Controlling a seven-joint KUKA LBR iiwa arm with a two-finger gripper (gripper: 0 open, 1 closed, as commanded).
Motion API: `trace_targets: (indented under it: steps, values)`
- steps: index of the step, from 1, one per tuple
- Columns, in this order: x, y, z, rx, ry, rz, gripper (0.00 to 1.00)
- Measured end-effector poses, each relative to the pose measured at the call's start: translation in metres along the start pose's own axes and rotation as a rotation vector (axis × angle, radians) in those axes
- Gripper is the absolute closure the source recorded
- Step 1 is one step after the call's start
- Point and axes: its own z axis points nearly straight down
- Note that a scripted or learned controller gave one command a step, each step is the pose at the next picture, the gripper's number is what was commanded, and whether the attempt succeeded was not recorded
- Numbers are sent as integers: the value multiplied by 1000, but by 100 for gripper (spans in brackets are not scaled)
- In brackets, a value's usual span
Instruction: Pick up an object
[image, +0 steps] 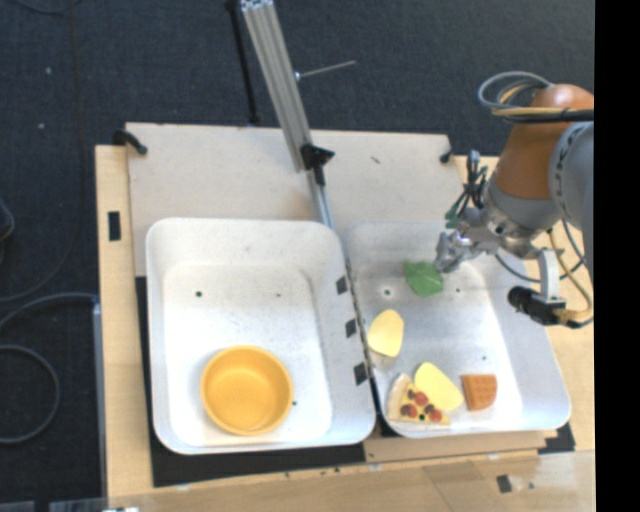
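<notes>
A: Current step?

B: Approach; the gripper (447, 252) hangs low at the far end of the right bin (520, 395), touching or just beside the green object (424, 278); whether it is wide, narrow or holding cannot be told.

A: Next move?

B: In my judgement, centre over the green object, descend, close; verify grasp before lifting; the yellow bowl (246, 389) sits well apart in the left bin (170, 250).

glossy, seemingly plastic yellow bowl (247, 389)

Grey arm (530, 170) reaching in, hand (447, 252) low
</notes>
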Motion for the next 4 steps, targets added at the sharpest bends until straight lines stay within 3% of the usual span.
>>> trace_targets:
  steps: [2, 3, 4]
  values:
    - [5, 5, -89, 4, 0, -1, 100]
    - [53, -29, -89, 7, 1, -2, 100]
    - [99, -44, -95, 5, 3, -4, 100]
